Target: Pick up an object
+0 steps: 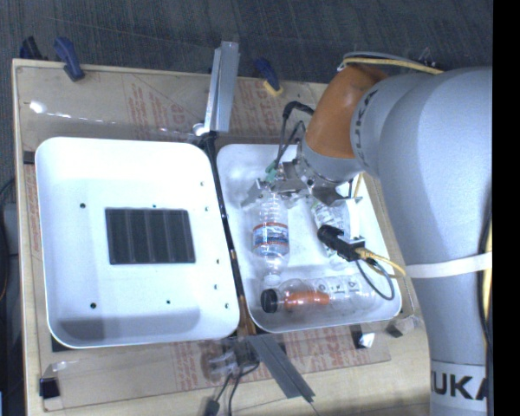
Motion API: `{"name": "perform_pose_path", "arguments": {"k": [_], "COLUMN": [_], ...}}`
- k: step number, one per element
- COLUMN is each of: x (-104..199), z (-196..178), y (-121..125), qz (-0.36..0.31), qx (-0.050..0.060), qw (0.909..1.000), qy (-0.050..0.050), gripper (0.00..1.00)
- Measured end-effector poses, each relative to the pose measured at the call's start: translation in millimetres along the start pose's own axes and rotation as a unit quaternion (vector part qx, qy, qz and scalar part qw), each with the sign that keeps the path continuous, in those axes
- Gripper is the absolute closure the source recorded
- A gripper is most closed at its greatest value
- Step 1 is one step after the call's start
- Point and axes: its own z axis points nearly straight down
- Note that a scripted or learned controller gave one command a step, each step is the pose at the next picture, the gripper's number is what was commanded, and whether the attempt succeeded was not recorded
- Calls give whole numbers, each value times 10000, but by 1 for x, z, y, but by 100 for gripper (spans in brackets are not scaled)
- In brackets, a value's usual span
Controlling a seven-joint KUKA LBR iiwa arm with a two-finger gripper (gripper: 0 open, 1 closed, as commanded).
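- You are looking down on a wooden counter that carries two shallow white bins side by side.
- The left bin has a dark ribbed rectangle set in the middle of its floor, with a few small dark dots around it.
- The right bin holds the things you could pick.
- A clear water bottle with a blue and white label lies near the middle of that bin, its length running roughly from the far side towards the near side.
- A second clear bottle lies along the near wall of the right bin, on its side, with a dark cap at its left end and something orange inside.
- The two bottles are close at the near end of the bin, but you cannot tell whether they touch.
- The grey arm comes in from the right, and its orange band sits over the far right part of the right bin.
- The gripper hangs just above the far end of the water bottle, near the bottle's neck.
- You cannot tell how the gripper stands, nor whether it has hold of anything, because the wrist covers it from above.
- A black cable loops from the wrist across the right side of the right bin.
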Motion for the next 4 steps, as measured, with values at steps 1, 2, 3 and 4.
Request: {"name": "perform_pose_path", "arguments": {"k": [1, 2, 3, 4], "x": [-10, 16, 17, 108], "z": [5, 5, -5, -95], "y": [-56, -111, -110, -53], "qz": [-129, -434, -459, -1059], "qx": [-24, -40, -51, -35], "qw": [9999, 9991, 9989, 9944], "qy": [-2, 1, 4, -8], "gripper": [0, 0, 100, 100]}}
